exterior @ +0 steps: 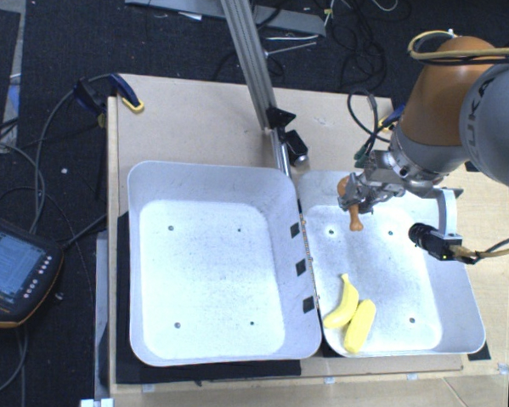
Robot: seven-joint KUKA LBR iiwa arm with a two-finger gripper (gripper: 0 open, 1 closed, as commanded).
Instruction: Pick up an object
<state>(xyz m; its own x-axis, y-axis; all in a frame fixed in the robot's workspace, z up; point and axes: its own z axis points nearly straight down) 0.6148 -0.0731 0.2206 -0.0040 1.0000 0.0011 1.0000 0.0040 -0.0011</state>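
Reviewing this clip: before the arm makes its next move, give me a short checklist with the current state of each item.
1. Claw over the right bin: ok.
2. Small orange-brown object hanging at the claw: ok.
3. That object firmly gripped: cannot tell.
4. Banana and yellow piece lying apart from the claw, at the bin's near left corner: ok.
5. Left bin free of the arm: ok.

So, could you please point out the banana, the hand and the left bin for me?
banana (344, 302): camera view, middle of the curved fruit.
hand (357, 214): camera view, midway between its fingertips.
left bin (202, 268): camera view, bare speckled floor.
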